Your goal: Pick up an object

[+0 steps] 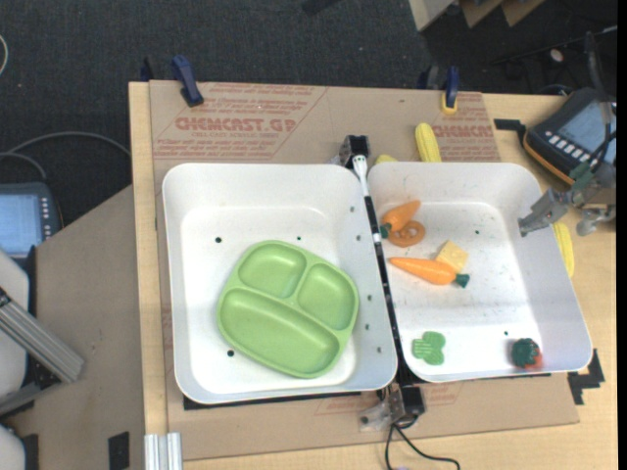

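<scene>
Where the right bin sits, carrot, cheese wedge, broccoli.

Glossy white plastic bins hold a smooth, matt green tray.

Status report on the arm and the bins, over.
Claw over right bin's far right edge, nothing held. Carrot lying mid-bin, untouched. Nothing blocking it.

Board behind the left bin: "CHEMCAST G P" in red capitals, with a smaller red line beneath, too small to read.
Board behind the right bin: partial red lettering, not legible.
</scene>
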### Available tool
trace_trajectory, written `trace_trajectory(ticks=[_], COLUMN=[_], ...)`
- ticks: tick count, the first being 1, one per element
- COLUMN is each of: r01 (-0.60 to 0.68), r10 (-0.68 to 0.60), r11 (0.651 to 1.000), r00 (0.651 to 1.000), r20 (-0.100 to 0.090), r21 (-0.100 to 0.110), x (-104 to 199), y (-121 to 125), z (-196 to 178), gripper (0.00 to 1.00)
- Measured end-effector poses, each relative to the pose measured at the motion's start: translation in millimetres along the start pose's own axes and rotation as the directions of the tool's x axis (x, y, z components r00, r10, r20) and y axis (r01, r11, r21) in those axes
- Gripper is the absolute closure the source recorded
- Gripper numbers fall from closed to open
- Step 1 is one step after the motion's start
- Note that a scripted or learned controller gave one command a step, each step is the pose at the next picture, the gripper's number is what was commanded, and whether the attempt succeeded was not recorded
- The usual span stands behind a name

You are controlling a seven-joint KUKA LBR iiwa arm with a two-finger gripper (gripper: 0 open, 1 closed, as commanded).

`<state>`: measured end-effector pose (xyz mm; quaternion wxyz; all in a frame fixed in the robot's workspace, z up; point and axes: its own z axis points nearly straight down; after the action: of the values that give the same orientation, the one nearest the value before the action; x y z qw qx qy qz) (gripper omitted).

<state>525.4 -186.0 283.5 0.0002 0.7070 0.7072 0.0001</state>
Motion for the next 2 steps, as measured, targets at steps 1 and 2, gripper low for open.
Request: trace_trajectory(ticks=[1, 2], r01=[0.001, -0.001], r10=[-0.001, 0.001], r11=[1.0, 1.0], r00=[1.0, 1.0], r20=[-0.006, 0.001], r21=[0.014, -0.016], x=[25, 56], y=[-8, 36], z=[130, 183], gripper=[0.0, 0.0])
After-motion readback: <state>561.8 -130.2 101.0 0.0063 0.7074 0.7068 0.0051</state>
